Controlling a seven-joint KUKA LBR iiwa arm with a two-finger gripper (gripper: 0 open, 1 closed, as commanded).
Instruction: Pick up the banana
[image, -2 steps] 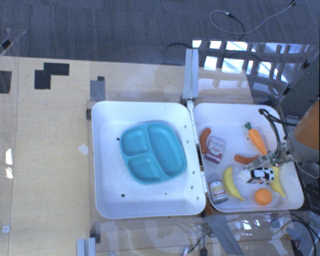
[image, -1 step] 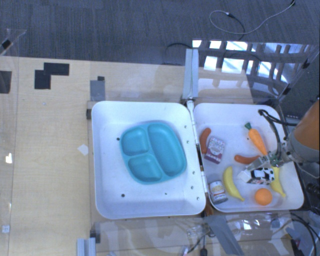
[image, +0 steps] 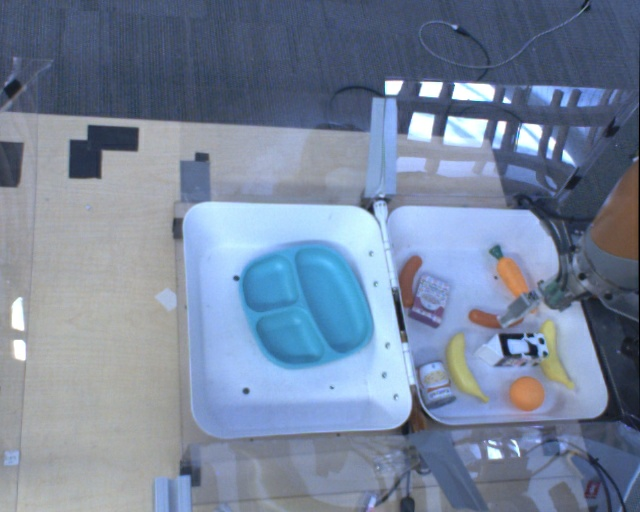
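Two yellow bananas lie in the right bin (image: 575, 405). One banana (image: 465, 368) is near the front, left of the middle, beside a small can. The other banana (image: 556, 360) lies at the front right, next to a black-and-white cow toy (image: 523, 346). My gripper (image: 528, 306) hangs over the bin's right middle, just above the cow toy and between the two bananas. It reaches in from the grey arm with the orange band (image: 612, 235) at the right edge. Neither banana is in its grasp.
The right bin also holds a carrot (image: 510, 272), two red sausages (image: 410, 277) (image: 484, 319), a maroon packet (image: 430, 299), a can (image: 435, 384) and an orange (image: 526, 393). The left bin (image: 215, 400) holds a blue divided plate (image: 305, 305).
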